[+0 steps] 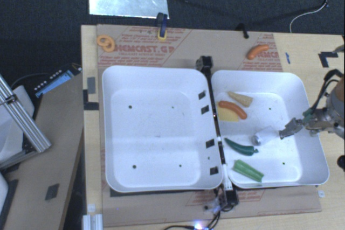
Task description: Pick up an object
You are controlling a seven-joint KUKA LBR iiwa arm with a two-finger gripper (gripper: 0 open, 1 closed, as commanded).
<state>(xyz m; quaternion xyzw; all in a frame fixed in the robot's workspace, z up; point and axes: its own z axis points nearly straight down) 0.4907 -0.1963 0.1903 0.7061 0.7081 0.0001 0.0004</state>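
A small grey metallic object (262, 136) lay in the right white plastic bin (310, 116), just beside the tip of the grey two-finger gripper (287, 131), toward the bin's middle. Whether the jaws were apart or together could not be told. That bin also held a dark green pepper (240, 147), a light green pod (248, 170), an orange sausage (233, 110) and a pale wedge (240, 98).

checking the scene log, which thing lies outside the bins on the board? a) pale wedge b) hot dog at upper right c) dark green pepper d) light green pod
b, the hot dog lies on the board above the right bin, while the other three sit inside that bin.
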